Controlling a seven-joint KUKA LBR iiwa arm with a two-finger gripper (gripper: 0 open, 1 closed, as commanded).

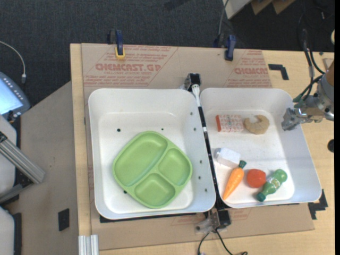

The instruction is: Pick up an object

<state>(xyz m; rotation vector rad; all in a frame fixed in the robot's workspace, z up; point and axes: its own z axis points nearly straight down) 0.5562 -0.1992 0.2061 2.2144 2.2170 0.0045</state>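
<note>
Item: carrot [234,180], 1 toy, well apart from the gripper [291,118], toward the near bin wall. Likely light, stiff, smooth; grip across mid-body. Finger state: cannot tell.

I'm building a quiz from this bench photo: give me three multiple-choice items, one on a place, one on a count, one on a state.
1. Where does the green divided plate lie?
A. left bin
B. right bin
C. on the cardboard

2. How many compartments does the plate have?
A. two
B. three
C. five

3. How does the carrot lie?
A. alone in the left bin
B. on the plate
C. on the floor of the right bin, beside the tomato

Answers:
1 A, the plate rests on the left bin's floor.
2 B, ridges split it into three wells.
3 C, it lies just left of the tomato.
</note>
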